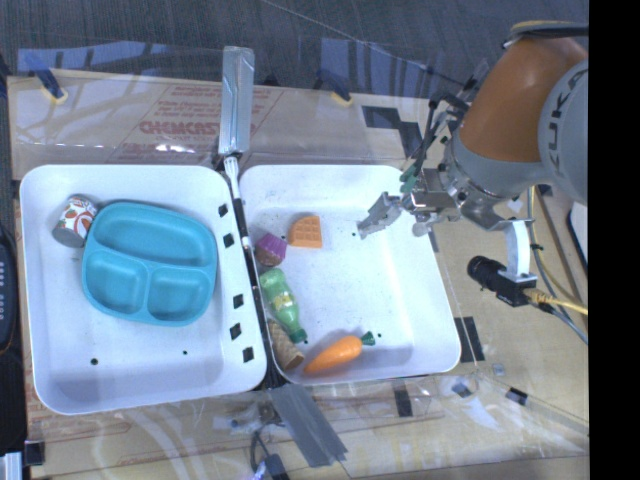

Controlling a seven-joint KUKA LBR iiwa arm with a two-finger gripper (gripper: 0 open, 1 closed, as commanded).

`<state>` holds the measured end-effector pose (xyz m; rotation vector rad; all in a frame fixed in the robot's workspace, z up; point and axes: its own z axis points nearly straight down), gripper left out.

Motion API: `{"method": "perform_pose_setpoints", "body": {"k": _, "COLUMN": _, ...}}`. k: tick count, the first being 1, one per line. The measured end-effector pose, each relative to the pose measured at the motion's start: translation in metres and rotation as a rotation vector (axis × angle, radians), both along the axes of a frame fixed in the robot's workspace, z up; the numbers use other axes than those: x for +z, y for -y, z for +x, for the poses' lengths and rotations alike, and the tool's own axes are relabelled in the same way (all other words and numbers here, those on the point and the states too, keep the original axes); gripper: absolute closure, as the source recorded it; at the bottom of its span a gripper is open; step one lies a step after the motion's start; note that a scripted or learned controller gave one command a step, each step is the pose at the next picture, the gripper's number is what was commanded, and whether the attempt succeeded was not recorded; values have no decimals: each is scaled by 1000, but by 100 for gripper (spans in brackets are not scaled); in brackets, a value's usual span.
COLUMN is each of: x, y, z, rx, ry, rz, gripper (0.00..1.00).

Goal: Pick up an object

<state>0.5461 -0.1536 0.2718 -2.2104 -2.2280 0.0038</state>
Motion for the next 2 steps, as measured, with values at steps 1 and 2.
{"method": "perform_pose_setpoints", "body": {"k": 1, "x": 20, "y": 19, "z": -9, "rx": -156, "ry": 3, "rz": -3, "gripper": 0}}
{"method": "perform_pose_setpoints", "body": {"k": 2, "x": -111, "y": -45, "z": 50, "rx": -122, "ry": -13, "rz": 1, "gripper": 0}}
